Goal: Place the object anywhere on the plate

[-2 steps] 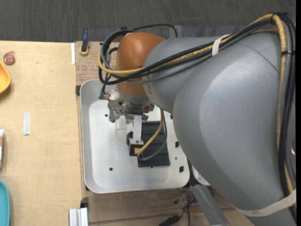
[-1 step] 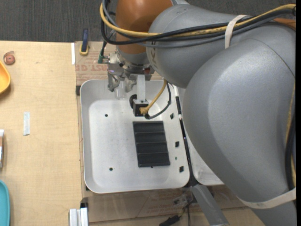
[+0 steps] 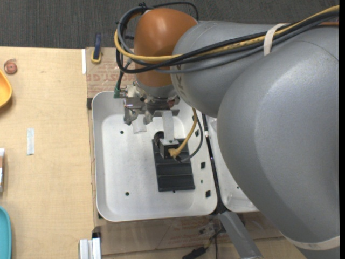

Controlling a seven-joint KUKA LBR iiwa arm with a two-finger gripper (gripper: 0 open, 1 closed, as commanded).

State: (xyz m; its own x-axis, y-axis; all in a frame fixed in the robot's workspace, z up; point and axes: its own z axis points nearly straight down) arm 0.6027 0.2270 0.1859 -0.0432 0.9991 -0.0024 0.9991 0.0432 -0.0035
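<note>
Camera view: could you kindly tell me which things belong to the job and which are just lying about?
Job: pincer, black, over the left bin.
Lying about: orange item and teal item, both cut off at the edge; pink disc; white strip; blue clamp.

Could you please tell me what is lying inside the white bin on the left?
The left white bin holds a black block-like object on its floor, with the gripper above its upper end. The arm covers the bin's upper right part, so anything there is hidden.
</note>
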